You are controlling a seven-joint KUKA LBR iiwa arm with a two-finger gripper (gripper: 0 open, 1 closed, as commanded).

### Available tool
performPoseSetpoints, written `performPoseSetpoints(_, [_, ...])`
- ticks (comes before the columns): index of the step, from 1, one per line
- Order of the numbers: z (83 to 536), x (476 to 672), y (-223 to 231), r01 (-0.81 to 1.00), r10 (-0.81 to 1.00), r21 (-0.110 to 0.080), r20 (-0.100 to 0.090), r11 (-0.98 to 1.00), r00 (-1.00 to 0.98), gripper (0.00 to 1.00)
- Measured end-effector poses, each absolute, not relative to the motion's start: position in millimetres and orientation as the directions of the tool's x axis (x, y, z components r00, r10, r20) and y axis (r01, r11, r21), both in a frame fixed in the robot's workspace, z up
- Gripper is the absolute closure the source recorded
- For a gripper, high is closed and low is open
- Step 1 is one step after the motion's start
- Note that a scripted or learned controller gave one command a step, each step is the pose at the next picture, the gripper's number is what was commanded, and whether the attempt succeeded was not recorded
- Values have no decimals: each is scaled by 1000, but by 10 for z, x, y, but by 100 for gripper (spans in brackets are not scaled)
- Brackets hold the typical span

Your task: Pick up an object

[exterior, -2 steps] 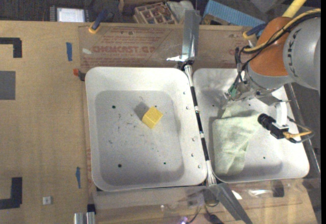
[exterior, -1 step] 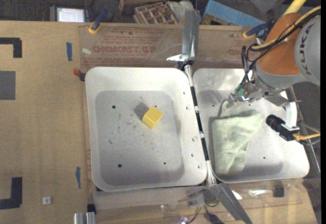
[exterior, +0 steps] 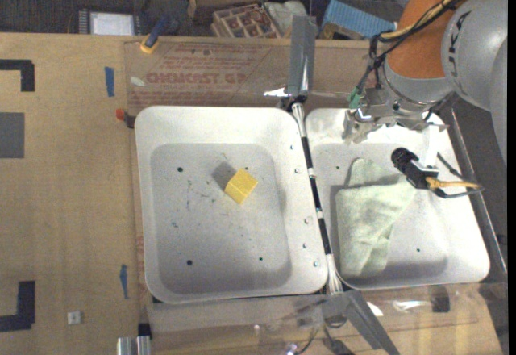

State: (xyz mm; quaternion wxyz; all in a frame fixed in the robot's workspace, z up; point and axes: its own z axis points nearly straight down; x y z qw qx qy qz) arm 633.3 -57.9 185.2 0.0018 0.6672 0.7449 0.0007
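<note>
While a yellow block (exterior: 241, 185) lies in the left bin (exterior: 161, 126), we cannot tell whether the gripper (exterior: 357, 126) near the cloth (exterior: 369, 218) is open.

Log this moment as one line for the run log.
task: pick object | gripper: near right bin's far-left corner, apart from cloth | left bin: yellow block | pick: not yet done
</note>
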Motion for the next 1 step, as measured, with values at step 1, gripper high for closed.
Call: performPoseSetpoints(1, [1849, 6118, -226, 994, 994, -3, 0, -108, 108, 100])
